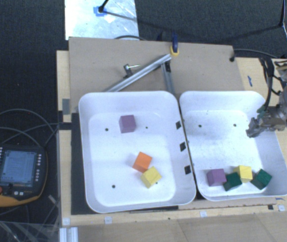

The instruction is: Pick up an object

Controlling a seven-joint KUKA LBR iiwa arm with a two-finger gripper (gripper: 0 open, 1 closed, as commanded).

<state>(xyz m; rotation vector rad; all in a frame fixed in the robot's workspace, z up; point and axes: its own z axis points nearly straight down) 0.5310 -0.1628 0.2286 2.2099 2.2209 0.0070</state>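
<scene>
Arm comes in from the right; gripper (254, 127) sits over the right bin (219, 102), near its right wall, about halfway down. Fingers too small and blurred, can't tell how far apart they are, and nothing visible between them. All blocks placed relative to the divider between the bins: left of it, in the left bin (90, 135), a purple cube (127, 123) toward the back, well apart from the divider; an orange cube (142, 161) nearer the front, and a yellow cube (151, 176) just beside it on the front side, touching or nearly so. Right of the divider, along the front of the right bin, a row: purple block (216, 176) nearest the divider, then dark green block (232, 181), yellow block (245, 173), second green block (261, 178) farthest out. The gripper is well apart from that row, further back.
</scene>
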